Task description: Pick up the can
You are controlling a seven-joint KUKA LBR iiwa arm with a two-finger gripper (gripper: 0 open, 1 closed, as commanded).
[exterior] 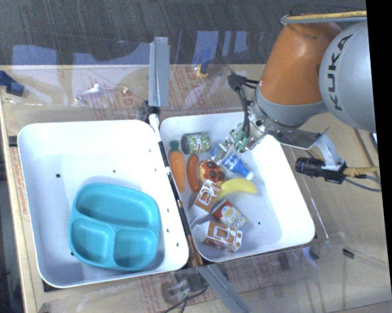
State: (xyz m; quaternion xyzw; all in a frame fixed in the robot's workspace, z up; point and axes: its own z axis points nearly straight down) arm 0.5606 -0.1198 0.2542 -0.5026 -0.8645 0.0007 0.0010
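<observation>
Two white bins stood side by side on the bench. Entries run from the near edge to the far.

Right bin [293,209], near part: three small printed cartons [223,235], lying close together and partly overlapping; the count is uncertain where they overlap. One banana [238,187], yellow, just beyond them.

Left bin [42,193]: one blue tray [115,226] with three compartments, nothing in them.

Right bin, middle: one carrot [177,170], orange, along the left wall. One red piece [193,171] just beside it, kind not clear. One red and yellow fruit-like item [211,171].

Right bin, far part: one gripper [237,147], low over the bin; whether the fingers were spread or pressed together could not be told. One small blue item [236,163] directly under it.

Right bin, far left corner: one can [195,143], green-labelled, lying on its side, near the carrot top and apart from the gripper.

Handling, as a judgement: the can was likely stiff, light to moderate in weight, smooth and inclined to roll. Best taken across the round body at mid-length, fingers square to its axis.
</observation>
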